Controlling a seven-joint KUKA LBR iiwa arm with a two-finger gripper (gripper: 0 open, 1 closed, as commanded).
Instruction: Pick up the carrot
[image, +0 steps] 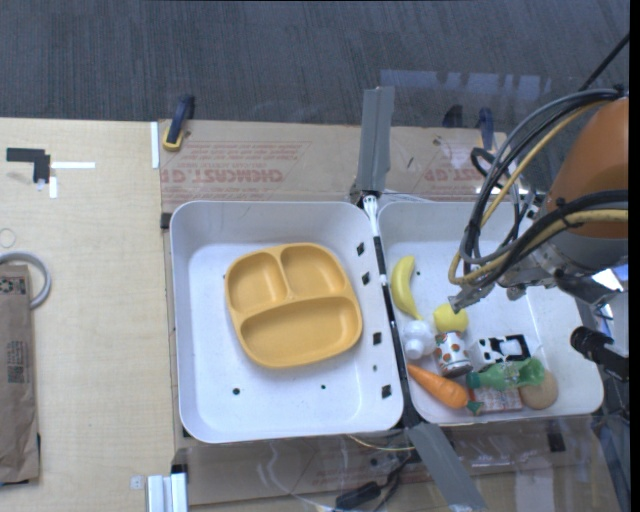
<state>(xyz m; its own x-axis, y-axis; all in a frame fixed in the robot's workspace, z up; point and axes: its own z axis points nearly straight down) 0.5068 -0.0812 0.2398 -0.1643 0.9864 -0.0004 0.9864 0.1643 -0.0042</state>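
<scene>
The short orange tapered carrot (440, 387) lies flat in the right white plastic bin (560, 250), at about 7 o'clock on its floor, close to the front wall

The jaws (466, 297) hang above a small yellow rounded toy (450, 319); their state cannot be determined

Risk: a descent from here would likely meet the yellow toy, not the carrot

Obstructions: a small spotted can (453, 353) sits just beside the carrot at 12 o'clock, and a green-and-red packet (503, 388) touches its 3 o'clock end. A yellow banana (402, 286) lies farther back. The left bin (190, 330) holds a yellow divided plate (293, 305)
</scene>
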